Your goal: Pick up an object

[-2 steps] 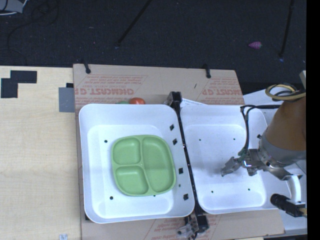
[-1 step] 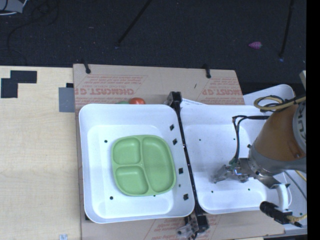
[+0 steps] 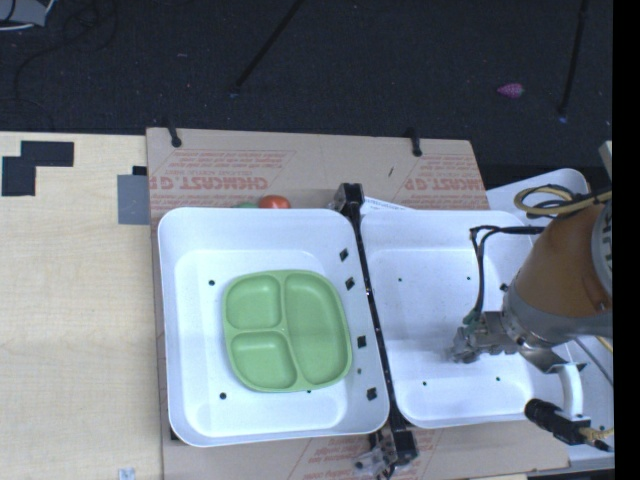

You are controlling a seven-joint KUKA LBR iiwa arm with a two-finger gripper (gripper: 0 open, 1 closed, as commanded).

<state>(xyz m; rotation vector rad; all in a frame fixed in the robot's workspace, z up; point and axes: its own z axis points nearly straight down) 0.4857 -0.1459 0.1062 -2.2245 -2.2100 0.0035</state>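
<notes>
A light green plate [image 3: 287, 329] with three compartments lies flat in the middle of the left bin [image 3: 190, 268]. My gripper [image 3: 473, 345] is down low in the right bin [image 3: 420, 268], near the middle of its floor and toward its right side. The orange-banded wrist [image 3: 560, 268] rises above it to the right and hides part of the bin floor behind it. I see nothing distinct under or beside the gripper.
A small red-orange object [image 3: 273, 203] and a bit of green [image 3: 245, 205] sit just behind the left bin's back rim on the cardboard sheet [image 3: 300, 168]. A black divider [image 3: 365, 308] runs between the two bins. Pale wooden bench [image 3: 70, 318] lies to the left.
</notes>
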